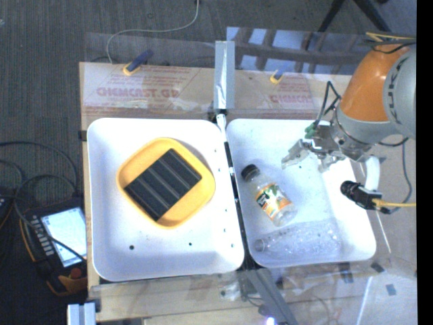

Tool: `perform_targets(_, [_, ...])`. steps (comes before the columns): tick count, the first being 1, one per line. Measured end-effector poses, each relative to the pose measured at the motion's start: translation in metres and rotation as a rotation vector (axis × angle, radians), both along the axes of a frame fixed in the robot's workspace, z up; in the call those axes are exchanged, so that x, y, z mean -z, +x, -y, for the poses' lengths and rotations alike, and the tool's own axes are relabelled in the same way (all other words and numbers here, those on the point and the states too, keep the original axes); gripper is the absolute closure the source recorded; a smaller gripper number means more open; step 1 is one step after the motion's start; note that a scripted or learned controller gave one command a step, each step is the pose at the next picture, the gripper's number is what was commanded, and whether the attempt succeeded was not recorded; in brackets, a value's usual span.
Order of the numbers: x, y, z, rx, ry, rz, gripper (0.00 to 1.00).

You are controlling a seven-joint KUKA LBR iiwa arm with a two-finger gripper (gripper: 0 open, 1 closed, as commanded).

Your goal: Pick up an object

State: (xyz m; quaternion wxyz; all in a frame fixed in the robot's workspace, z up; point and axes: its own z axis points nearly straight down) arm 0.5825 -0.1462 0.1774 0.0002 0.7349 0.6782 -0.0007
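A yellow tray (166, 182) with dark ribbed insert is seen in the left bin (108, 141); in the right bin (352, 242) a small bottle (270, 198) lies on its side, dark cap toward eleven o'clock, base toward five. The gripper (312, 156) is held above, the bottle lying at about seven o'clock from it. The fingers (294, 156) are seen spread, with nothing pinched between them.

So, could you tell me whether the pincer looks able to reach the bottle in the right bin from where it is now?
Probably yes. The pincer hangs over the right bin, and the bottle lies on its side below and to the left, with nothing on top of it or between them.
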Motion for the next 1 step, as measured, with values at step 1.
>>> perform_targets(1, [0.0270,0.0149,-0.0121,-0.157,0.000,-0.001,0.00])
